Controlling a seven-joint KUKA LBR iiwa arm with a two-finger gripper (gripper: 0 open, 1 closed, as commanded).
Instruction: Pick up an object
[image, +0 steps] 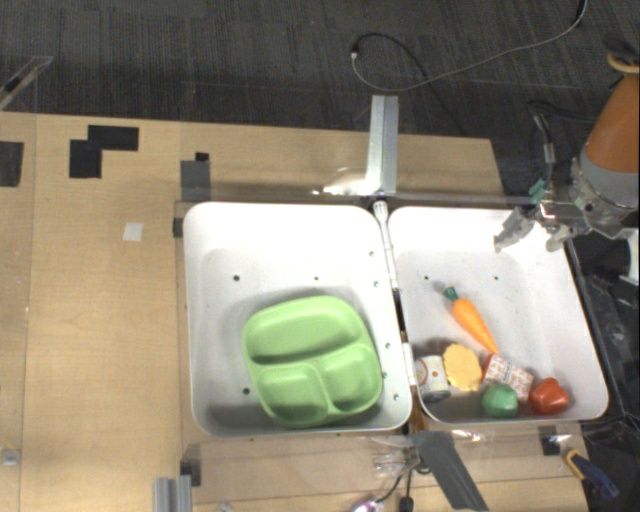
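The right bin (560, 290) holds several toy foods along its near side: an orange carrot (472, 318), a yellow piece (462, 368), a small white can (432, 372), a white and red packet (508, 374), a green ball (500, 401) and a red tomato (548, 396). My gripper (531, 236) hangs over the bin's far right corner, well back from the foods. It is open, with its two fingers spread apart and nothing between them.
The left bin (220, 260) holds a green divided plate (312, 358) in its near half. A metal post (384, 140) rises behind the wall between the bins. The arm's orange band (615, 135) shows at the right edge.
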